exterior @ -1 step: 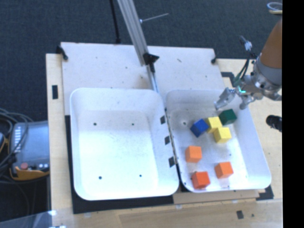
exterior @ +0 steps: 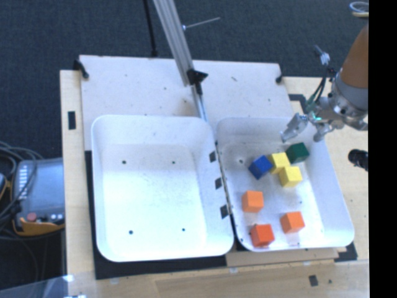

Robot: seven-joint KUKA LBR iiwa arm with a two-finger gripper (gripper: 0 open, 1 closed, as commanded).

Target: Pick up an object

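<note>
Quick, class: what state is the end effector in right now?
End effector: open, holding nothing, above the right bin near the green block.

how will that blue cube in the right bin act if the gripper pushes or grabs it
The blue cube looks rigid with flat faces, so it would probably slide, not roll. It sits against a yellow cube, so a push would likely shift both. Being small, it seems light.

The arm [exterior: 355,73] is cut off behind the gripper [exterior: 307,128], whose small blurred fingers perhaps hide the bin rim [exterior: 291,121].
</note>
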